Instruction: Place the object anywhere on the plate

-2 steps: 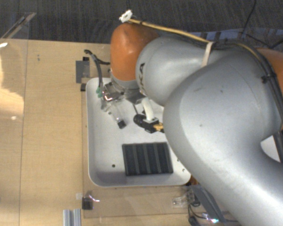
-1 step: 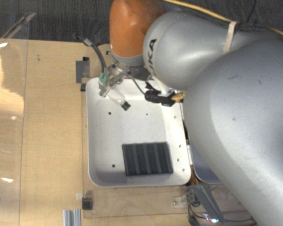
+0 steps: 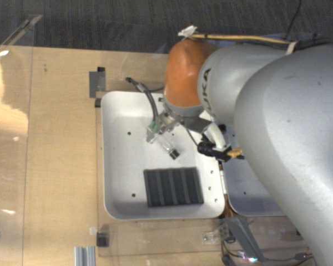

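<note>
On arm, partial black "KUKA" lettering

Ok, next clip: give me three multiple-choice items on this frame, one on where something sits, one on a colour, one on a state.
1. Where does the dark ribbed plate lie?
A. In the near part of the left white bin
B. On the bare wooden bench
C. In the right bin

2. What colour is the band above the arm's wrist?
A. Blue
B. Orange
C. Green

3. How does the plate stand now?
A. Propped upright on the bin wall
B. Gripped between the fingers
C. Flat on the bin floor, apart from the gripper

Answers:
1. A, the plate lies by the left bin's lower wall.
2. B, the rounded segment above the wrist is orange.
3. C, white bin floor shows between the plate and the gripper, which hangs above the bin's middle.
</note>
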Motion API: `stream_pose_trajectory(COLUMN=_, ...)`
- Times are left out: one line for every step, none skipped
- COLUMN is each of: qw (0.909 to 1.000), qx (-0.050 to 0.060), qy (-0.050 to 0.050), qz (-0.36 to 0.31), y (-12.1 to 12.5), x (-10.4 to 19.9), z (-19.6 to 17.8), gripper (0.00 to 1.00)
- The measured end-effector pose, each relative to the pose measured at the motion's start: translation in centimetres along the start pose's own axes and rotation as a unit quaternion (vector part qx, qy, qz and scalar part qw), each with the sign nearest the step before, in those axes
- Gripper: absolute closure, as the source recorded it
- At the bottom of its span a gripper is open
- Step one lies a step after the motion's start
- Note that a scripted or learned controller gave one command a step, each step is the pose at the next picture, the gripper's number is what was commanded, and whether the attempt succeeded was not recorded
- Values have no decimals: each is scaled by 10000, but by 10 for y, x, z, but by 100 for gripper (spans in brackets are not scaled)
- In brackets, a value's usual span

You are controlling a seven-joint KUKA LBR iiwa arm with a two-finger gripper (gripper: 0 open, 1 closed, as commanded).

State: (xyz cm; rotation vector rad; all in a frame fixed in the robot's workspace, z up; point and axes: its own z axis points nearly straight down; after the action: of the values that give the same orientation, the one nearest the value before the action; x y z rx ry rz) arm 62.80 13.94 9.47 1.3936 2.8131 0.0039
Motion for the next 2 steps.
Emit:
stream_pose_trajectory(qw=9520, qx=-46, qy=-34, qz=-3059, y=24, x=49, z=-290, gripper=100)
stream_pose_trajectory(qw=9783, qx=-10, qy=1, qz=-2071, y=23, x=105, z=-141, gripper=100)
